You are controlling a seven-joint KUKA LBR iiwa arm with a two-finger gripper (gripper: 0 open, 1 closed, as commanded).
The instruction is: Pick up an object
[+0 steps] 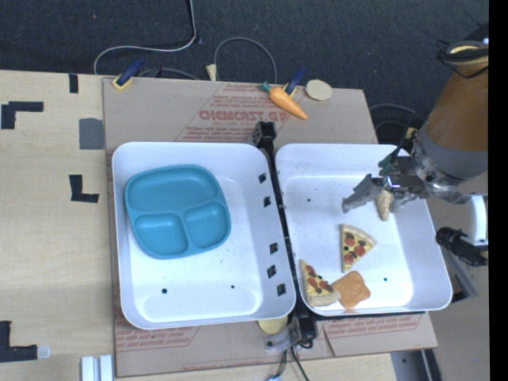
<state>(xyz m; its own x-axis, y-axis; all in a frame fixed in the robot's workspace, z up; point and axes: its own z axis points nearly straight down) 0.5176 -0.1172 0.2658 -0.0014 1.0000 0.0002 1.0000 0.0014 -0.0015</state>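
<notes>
Left bin: blue tray toward its back edge. Right bin: gripper near right edge, spread wide, pale piece between fingers. Pizza slices toward front edge.

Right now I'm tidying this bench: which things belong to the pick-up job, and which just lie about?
Job: gripper; pizza slice; second pizza slice; orange piece; right bin.

Lying about: blue tray; carrot; round beige piece.
</notes>
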